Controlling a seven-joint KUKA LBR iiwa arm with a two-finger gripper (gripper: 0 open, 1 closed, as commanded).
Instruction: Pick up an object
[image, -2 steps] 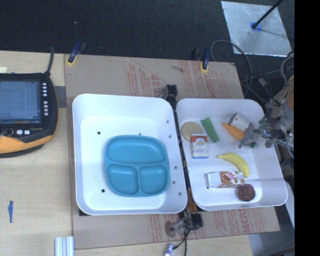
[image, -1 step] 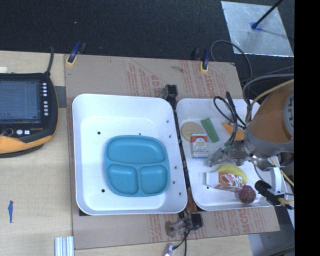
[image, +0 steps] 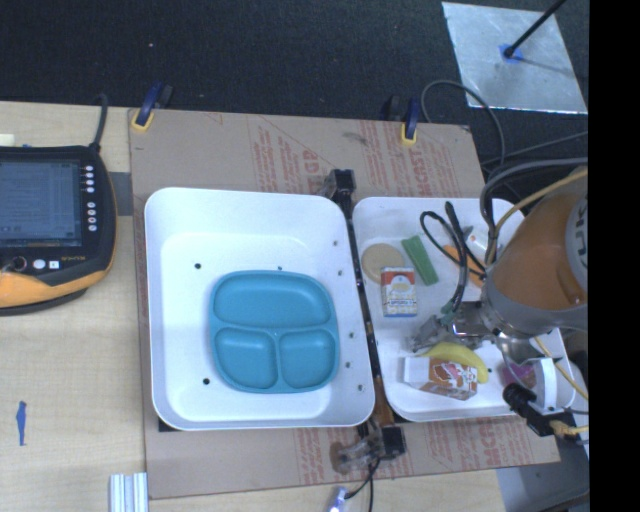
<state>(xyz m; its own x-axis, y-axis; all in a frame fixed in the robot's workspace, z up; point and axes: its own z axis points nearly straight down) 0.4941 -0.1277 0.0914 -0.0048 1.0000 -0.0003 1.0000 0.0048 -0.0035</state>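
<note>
Down on the bench (image: 70, 400), two shallow white bins sit side by side on a sheet of brown cardboard (image: 300, 150). Taking the right bin (image: 392, 215) as the landmark: the arm (image: 545, 260), grey with its orange band, comes in over that bin's right side, and the gripper (image: 447, 328) hangs low over the bin's middle, just above the banana (image: 458, 357). Whether the fingers are parted or clenched cannot be told, as the tips blur into the dark cables and the clutter below them. No object is seen between them. The banana lies in the near part of the right bin, touching a small printed carton (image: 443, 376) just in front of it. Toward the bin's far left lie a tan round disc (image: 382, 260), a green bar (image: 420, 259) tilted beside it, and a red-and-white box (image: 399, 292) just nearer than the disc. Left of the right bin, the left bin (image: 170, 300) holds a blue divided plate (image: 272, 330). Well left of both, a pendant with a screen (image: 45, 225) rests on the bench
</note>
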